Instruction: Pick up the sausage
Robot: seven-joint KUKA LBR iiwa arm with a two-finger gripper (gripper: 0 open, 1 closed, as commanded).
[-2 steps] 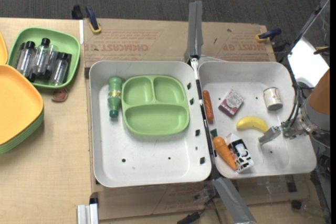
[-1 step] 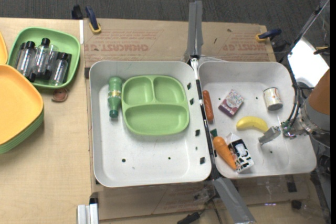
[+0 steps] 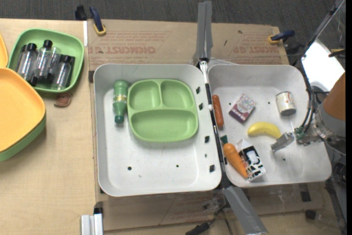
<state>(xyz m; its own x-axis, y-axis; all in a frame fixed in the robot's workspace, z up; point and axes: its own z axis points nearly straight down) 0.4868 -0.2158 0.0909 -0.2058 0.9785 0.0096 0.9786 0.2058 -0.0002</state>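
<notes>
Over on the table point(image 3: 49, 190), the right bin point(image 3: 264, 75) is the landmark. Its neighbour bin point(image 3: 148, 181) carries a green divided plate point(image 3: 163, 109) and a green bottle point(image 3: 120, 100). Against the right bin's left wall lies the sausage point(image 3: 218, 111). Over its floor hovers the pincer point(image 3: 283, 142), empty, but I cannot tell how wide it stands.

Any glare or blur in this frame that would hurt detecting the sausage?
Camera view: lighting is even and soft, shadows faint. The sausage is sharp against the right bin, close to its left wall, no glare on it. A blown-out white patch sits at the right edge, above the arm. The hand looks slightly soft, near the banana.
</notes>
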